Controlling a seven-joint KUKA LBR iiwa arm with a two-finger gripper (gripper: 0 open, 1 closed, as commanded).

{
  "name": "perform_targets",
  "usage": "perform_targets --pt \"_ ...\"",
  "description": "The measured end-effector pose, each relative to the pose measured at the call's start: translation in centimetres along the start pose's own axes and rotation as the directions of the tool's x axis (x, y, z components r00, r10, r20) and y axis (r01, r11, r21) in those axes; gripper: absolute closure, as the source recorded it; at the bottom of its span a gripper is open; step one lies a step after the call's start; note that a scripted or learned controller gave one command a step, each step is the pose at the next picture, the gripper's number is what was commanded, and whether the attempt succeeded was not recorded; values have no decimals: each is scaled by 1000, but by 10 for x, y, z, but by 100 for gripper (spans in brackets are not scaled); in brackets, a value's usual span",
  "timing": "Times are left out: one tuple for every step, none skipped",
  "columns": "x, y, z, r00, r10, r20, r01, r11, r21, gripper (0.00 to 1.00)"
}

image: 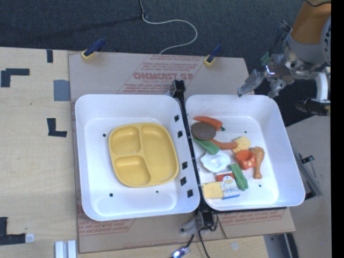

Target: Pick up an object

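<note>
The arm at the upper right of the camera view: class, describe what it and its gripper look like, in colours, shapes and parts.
The arm has a broad orange band, with a rounded grey metal section below it at the wrist. From that wrist hangs the gripper, built of grey and dark parts, ending in two thin fingers. A small green spot shows near the gripper's base.

We see two white bins (86,144) of smooth plastic with a soft shine. Inside the left bin lies a yellow divided plate (144,155), also smooth plastic, a little glossy. Right of this plate, the toy foods (228,157) look like moulded plastic, mostly glossy. Under the bins lies a sheet of brown cardboard (161,74), matt, with red print. Left of the cardboard, the bench (32,160) looks like pale matt wood. Behind the cardboard the dark floor (70,9) seems rough, like carpet.
</note>
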State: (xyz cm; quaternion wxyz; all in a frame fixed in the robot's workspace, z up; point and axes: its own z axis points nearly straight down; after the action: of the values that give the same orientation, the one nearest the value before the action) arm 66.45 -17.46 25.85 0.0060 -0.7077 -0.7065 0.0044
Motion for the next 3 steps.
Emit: perform_targets --pt "1 2 -9 1000 -3 3 3 1000 -13 0" --pt "7 -5 50 1000 -3 2 3 1000 -9 0" --pt "4 -3 113 1000 -4 3 4 1000 -9 0"
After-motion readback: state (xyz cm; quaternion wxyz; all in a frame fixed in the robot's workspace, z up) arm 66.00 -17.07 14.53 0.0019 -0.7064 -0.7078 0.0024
